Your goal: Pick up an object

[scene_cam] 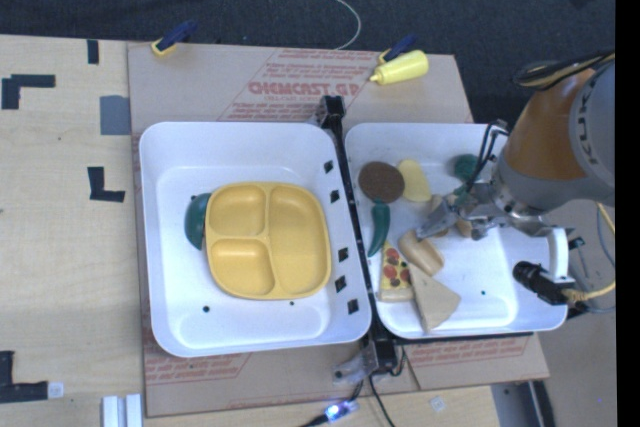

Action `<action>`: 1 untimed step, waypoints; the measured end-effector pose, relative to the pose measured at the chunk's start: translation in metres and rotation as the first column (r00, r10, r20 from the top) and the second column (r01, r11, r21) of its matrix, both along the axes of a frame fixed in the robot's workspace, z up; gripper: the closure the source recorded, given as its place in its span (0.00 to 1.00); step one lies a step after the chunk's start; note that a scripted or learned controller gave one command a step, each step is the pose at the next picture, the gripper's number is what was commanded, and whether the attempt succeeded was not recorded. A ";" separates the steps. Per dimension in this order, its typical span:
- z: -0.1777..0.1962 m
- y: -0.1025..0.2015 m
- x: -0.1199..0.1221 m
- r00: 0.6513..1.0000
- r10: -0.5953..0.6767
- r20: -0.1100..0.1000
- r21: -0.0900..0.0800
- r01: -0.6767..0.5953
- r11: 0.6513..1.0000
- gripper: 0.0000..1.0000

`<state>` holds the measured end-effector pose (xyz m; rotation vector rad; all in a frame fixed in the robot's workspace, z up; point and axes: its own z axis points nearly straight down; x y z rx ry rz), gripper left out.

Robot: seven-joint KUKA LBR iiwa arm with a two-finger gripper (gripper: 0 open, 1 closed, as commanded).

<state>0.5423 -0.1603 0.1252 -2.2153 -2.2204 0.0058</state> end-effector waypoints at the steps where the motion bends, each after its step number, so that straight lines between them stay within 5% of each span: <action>1: -0.041 0.000 0.001 1.000 -0.002 0.007 -0.002 0.002 1.000 0.00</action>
